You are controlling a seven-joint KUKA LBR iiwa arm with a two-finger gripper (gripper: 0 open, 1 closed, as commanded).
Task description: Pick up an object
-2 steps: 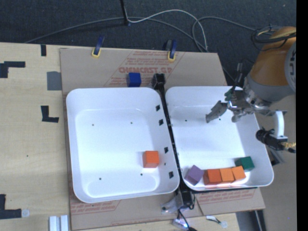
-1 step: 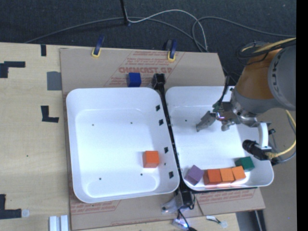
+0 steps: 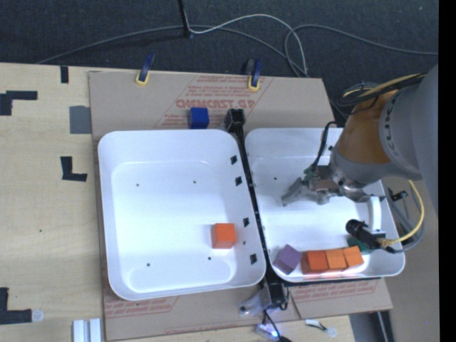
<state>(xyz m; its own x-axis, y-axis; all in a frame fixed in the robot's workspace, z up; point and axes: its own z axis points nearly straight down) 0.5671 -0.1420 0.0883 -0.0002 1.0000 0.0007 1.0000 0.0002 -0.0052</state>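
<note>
Flanking the purple block [image 3: 287, 258], orange blocks [image 3: 331, 261] hug the right bin [image 3: 285, 144].

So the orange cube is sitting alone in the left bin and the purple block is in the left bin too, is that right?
Not quite. The orange cube does sit alone in the left bin, but the purple block lies in the right bin, beside a row of orange blocks along its near edge. The camera view shows this.

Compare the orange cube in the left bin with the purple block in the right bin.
The orange cube is bright orange; the purple block is pale purple. The orange cube sits alone out on the floor of the left bin, while the purple block lies at the near edge of the right bin, beside a row of orange blocks. Both are small blocks.
</note>
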